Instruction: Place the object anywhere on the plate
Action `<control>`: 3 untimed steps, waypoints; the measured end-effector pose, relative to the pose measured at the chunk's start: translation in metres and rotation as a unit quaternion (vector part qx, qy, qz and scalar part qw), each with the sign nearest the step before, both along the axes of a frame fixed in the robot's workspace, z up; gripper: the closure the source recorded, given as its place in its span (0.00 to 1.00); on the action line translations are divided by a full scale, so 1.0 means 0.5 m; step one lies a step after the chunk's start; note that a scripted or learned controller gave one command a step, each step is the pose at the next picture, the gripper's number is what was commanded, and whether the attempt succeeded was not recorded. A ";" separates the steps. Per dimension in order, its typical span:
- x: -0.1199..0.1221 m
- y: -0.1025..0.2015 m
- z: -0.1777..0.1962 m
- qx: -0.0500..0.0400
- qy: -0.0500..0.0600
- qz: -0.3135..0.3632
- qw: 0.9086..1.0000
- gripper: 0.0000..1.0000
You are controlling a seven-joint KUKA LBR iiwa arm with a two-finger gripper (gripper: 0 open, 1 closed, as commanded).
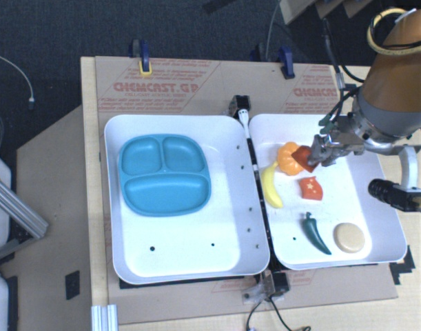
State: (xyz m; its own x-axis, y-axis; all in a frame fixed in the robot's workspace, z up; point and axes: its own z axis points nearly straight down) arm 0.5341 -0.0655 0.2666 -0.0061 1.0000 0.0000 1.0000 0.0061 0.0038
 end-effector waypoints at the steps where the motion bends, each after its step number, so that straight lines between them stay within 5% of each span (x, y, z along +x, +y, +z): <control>1: 0.054 0.087 0.000 0.000 0.000 -0.001 1.000 1.00; 3: 0.157 0.265 -0.044 0.000 0.000 -0.002 1.000 1.00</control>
State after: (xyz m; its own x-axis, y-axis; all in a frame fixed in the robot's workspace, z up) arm 0.6124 0.0669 0.2446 -0.0028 1.0000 0.0000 1.0000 0.0028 0.0041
